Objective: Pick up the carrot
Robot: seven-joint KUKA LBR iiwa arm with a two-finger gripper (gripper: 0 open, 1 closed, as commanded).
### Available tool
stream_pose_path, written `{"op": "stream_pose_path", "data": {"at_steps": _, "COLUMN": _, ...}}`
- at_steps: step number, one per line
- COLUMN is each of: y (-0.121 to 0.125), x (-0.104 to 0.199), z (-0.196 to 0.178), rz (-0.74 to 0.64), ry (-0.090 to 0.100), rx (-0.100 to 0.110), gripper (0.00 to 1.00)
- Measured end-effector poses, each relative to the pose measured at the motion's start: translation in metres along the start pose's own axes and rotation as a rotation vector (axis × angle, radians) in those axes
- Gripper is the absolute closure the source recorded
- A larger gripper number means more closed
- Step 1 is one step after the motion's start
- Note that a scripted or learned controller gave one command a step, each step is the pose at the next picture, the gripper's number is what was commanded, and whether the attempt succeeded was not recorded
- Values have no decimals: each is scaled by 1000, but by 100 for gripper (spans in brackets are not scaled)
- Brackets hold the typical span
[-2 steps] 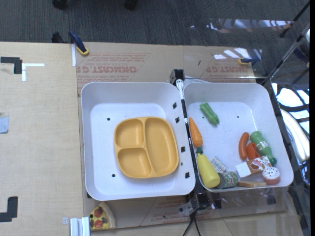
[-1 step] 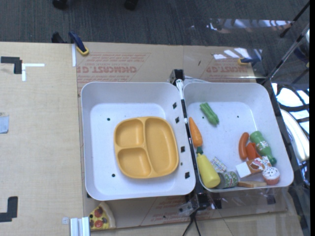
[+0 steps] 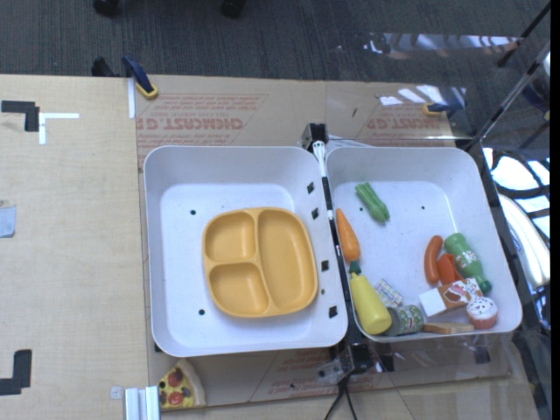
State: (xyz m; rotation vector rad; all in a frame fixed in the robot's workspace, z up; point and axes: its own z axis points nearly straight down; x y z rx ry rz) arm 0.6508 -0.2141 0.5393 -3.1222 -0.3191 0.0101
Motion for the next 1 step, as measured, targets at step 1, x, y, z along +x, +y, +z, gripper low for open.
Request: {"op": "stream_pose_path", "data": {"at_steps": 1, "y": 8, "x": 2, "z": 0, "rz": 2, "ry": 1, "rx": -2, "gripper": 0}}
